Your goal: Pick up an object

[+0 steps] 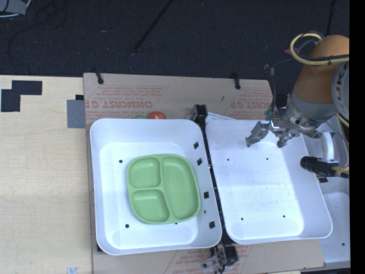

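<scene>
Gripper hangs over the upper edge of the right bin, fingers spread apart, nothing between them. The only thing to pick, a green divided plate, lies flat in the left bin, well apart from the jaws, down and left in the frame. Likely best approach: cross the divider, descend on the plate's rim, since its flat middle gives no purchase.
</scene>
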You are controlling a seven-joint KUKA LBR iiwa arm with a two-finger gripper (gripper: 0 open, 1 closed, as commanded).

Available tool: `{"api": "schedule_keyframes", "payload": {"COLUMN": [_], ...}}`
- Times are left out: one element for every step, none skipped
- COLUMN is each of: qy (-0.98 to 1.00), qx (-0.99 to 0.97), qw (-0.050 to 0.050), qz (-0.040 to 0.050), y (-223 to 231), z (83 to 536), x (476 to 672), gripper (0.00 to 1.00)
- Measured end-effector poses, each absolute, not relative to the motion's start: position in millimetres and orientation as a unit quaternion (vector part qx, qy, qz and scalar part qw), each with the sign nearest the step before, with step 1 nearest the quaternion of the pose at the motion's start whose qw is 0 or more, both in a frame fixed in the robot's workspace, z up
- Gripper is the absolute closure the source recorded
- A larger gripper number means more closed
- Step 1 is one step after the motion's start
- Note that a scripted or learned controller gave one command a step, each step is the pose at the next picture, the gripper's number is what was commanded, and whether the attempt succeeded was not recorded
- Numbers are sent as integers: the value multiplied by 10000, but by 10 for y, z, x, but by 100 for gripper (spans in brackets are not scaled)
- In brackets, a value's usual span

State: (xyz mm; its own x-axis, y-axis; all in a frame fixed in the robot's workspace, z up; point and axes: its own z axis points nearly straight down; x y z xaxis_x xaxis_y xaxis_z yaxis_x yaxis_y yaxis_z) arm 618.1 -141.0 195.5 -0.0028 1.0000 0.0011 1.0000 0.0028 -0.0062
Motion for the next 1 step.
{"api": "schedule_keyframes", "payload": {"qy": [-7079], "qx": [-7063], "qw": [32], "qz": [18], "y": [-1324], "z": [1476], "x": [6188], "gripper": [0]}}
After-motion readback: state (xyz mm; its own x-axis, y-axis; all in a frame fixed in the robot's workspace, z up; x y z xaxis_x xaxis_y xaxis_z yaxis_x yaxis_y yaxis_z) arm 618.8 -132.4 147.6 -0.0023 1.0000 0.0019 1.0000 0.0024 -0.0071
